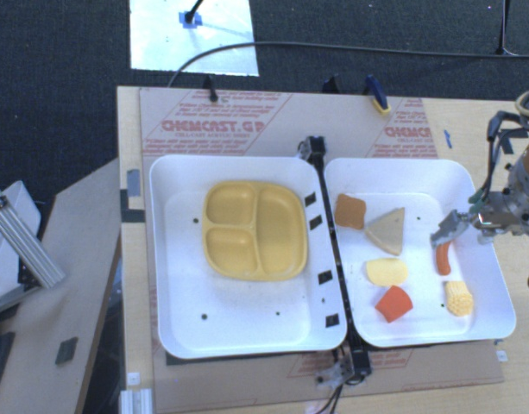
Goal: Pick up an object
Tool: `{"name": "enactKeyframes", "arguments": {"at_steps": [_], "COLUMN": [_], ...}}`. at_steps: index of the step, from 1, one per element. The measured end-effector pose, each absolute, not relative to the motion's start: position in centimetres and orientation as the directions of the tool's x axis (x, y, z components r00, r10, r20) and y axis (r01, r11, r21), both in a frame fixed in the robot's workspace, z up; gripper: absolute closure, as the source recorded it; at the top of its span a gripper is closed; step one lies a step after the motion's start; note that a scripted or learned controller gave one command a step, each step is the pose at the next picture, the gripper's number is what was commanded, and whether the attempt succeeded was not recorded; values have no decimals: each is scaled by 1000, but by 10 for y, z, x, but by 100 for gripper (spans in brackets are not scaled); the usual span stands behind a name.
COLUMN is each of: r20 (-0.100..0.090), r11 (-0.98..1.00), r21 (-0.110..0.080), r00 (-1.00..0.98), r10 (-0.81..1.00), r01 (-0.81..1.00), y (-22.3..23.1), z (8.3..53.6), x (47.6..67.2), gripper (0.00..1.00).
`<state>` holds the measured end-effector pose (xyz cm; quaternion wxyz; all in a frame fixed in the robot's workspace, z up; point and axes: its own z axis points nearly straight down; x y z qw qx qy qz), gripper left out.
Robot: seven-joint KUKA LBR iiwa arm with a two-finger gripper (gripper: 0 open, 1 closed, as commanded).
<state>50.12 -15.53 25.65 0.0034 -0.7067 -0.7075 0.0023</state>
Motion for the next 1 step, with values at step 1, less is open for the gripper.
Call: {"name": "enactKeyframes", "arguments": {"at_steps": [1], "r20": [0], "r11": [4], "r21": [2], "r00": [-4], "r10": [1000], "r01": [1000], "y": [-155], "z": [261], "x": [503], "gripper": [0]}}
